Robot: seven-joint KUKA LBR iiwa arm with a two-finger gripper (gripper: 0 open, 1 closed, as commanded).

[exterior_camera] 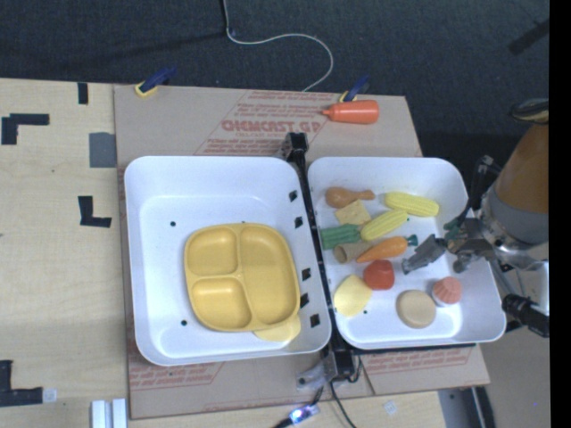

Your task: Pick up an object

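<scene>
Two white bins are sitting side by side; the left bin [147, 239] is holding one yellow divided plate [241, 275]; the right bin [446, 175] is holding two corn cobs [411, 205], one carrot [382, 249], one tomato [379, 275], one round biscuit [417, 308]; the gripper [426, 254] is hovering with fingers spread wide, gripping nothing; the carrot is lying just left of it.

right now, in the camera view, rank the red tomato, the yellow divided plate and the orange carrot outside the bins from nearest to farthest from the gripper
From the gripper, over the right bin:
1. Red tomato, right bin, just left of the gripper.
2. Orange carrot, on the cardboard beyond the bins.
3. Yellow divided plate, in the left bin.
</scene>
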